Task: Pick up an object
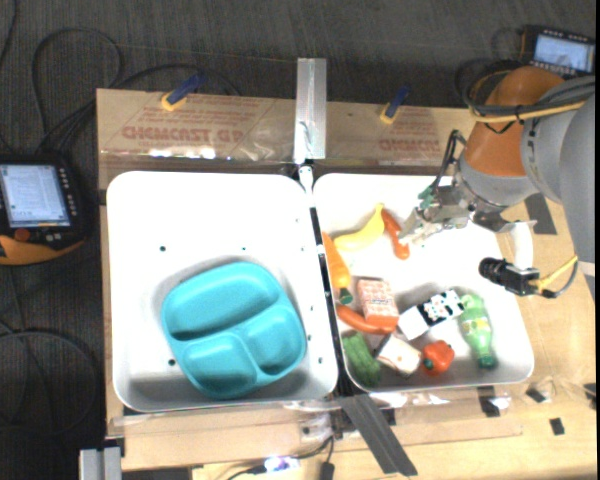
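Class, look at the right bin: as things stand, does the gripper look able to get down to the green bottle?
Probably yes. The green bottle lies at the edge of the pile in the right bin, its top uncovered, and the gripper hovers over the same bin. The black-and-white carton touching it may crowd one finger.

The end effector [420, 226] hangs over the right bin [500, 193], its tips at a small orange piece [393, 234]. Just left lies a yellow banana [358, 234]; below it, a green bottle [477, 330]. Far left sits a teal tray [233, 325].
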`<state>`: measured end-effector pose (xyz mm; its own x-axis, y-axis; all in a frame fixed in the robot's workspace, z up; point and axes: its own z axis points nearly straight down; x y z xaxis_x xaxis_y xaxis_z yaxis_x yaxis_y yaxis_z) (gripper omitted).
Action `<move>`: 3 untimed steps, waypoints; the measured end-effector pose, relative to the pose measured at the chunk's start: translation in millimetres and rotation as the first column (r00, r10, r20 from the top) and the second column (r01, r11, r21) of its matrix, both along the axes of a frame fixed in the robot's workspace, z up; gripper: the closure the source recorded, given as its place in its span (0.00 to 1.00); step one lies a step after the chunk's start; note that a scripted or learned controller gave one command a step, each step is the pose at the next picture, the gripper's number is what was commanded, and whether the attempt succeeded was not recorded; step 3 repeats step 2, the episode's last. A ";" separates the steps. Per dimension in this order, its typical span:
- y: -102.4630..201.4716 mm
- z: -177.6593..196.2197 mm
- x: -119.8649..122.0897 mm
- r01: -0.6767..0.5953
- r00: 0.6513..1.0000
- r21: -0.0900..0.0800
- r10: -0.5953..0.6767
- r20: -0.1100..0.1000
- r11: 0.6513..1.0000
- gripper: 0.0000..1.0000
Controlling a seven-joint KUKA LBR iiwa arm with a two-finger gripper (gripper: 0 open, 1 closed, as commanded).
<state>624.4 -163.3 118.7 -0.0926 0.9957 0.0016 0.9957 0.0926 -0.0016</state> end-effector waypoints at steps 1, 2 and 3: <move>-5.5 -24.4 -69.5 0.127 0.992 -0.005 -0.127 0.023 0.992 1.00; 11.0 82.4 -54.2 0.208 0.978 -0.003 -0.208 0.000 0.978 1.00; 11.0 82.4 -54.2 0.208 0.978 -0.003 -0.208 0.000 0.978 1.00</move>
